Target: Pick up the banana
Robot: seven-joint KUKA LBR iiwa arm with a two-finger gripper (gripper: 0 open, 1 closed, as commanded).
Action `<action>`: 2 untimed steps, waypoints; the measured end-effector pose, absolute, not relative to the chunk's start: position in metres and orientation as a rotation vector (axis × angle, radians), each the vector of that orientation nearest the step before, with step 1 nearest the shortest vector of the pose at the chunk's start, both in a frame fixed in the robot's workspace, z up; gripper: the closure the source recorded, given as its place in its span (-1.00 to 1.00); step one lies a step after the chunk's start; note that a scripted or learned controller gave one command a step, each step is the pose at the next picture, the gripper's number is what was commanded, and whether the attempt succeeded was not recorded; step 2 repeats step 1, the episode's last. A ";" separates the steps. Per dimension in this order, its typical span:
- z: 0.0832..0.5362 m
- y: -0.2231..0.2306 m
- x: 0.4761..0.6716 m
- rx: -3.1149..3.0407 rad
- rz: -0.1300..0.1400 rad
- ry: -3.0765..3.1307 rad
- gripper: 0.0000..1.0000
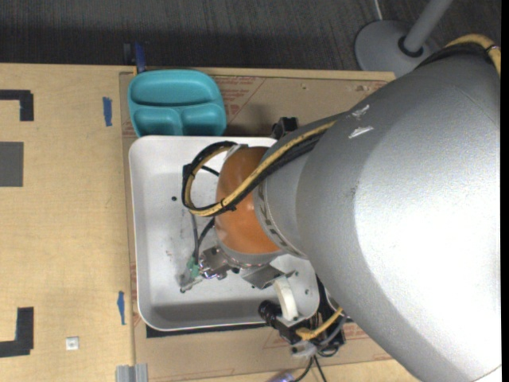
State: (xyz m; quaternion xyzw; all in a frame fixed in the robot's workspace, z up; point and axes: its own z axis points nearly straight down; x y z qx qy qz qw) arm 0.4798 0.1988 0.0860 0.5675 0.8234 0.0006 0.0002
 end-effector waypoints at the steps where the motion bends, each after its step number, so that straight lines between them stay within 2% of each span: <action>1: 0.149 0.203 0.479 2.144 -0.001 2.297 -1.00; 2: 0.149 0.203 0.479 2.144 -0.001 2.297 -1.00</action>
